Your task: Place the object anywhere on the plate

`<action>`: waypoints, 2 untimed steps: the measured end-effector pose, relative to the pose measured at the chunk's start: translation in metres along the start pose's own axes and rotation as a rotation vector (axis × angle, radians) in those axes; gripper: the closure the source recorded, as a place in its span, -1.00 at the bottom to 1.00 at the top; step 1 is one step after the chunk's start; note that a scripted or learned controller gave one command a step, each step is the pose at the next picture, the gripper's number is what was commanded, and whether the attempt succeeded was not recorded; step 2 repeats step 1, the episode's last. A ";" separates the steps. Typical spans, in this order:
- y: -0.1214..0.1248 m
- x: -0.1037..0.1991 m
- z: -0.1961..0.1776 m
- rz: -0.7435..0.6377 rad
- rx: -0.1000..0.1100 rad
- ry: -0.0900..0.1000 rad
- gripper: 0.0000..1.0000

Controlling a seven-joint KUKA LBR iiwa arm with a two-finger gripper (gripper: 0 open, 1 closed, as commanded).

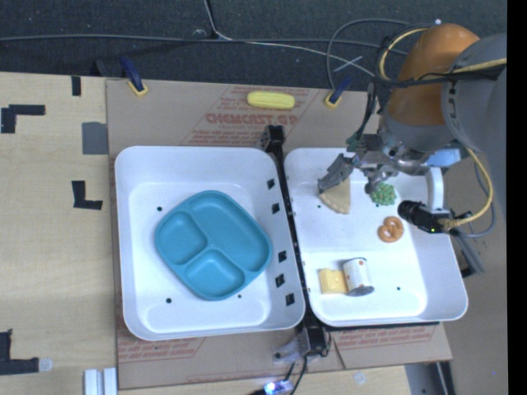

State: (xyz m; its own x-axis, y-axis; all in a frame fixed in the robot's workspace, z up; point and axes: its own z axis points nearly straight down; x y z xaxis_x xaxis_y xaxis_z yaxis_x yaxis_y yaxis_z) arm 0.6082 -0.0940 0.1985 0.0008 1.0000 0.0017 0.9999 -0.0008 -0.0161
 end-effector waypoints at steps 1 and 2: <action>0.003 0.000 -0.009 -0.003 -0.014 -0.001 -1.00; 0.003 0.000 -0.009 -0.003 -0.014 -0.001 -1.00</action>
